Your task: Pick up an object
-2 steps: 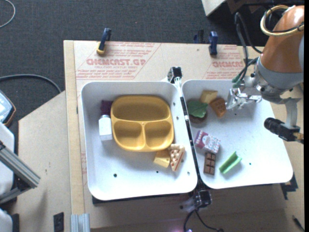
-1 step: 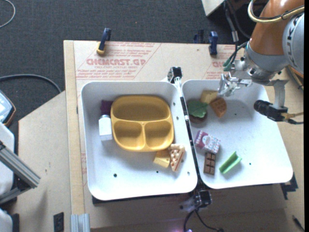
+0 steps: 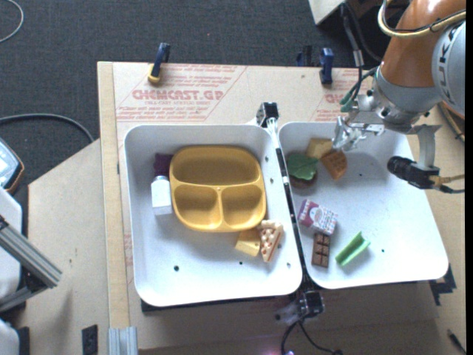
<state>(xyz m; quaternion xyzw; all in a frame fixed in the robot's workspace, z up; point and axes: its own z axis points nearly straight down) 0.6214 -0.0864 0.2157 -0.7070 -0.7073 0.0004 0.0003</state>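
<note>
Pincer: the gripper [image 3: 347, 140] hangs low over the far-left part of the right bin [image 3: 414, 231], below the grey wrist and orange band.
Pincer state: cannot tell; the tip is small and dark against the bin floor, so apart or together is not readable here.
Nearest thing: an orange-brown wedge [image 3: 334, 163], probably toy food, lies just beside the tip on the near side, slightly left in view. Nothing shows clamped at the tip.
Key relation: the wedge sits toward the camera from the tip, close enough that I judge a short drop and a small shift toward the near edge would bring the tip onto it.
Long axis of the wedge: seemingly running from far to near in view, though its outline is too small to be sure.
Neighbours: a tan piece [image 3: 319, 148] touches or nearly touches the wedge on its far-left side, and a green-and-brown round item [image 3: 302, 168] lies just left of it, by the bin wall. Crowding could foul a grasp.
Other candidates: a red-and-white carton [image 3: 318, 217], a chocolate bar [image 3: 321, 249] and a green block [image 3: 352, 249] lie well apart, near the bin's front.
Left bin [image 3: 140, 220]: holds a yellow divided tray [image 3: 216, 187], on the side away from the arm.
Stage: approach, as I judge it; nothing lifted yet.
</note>
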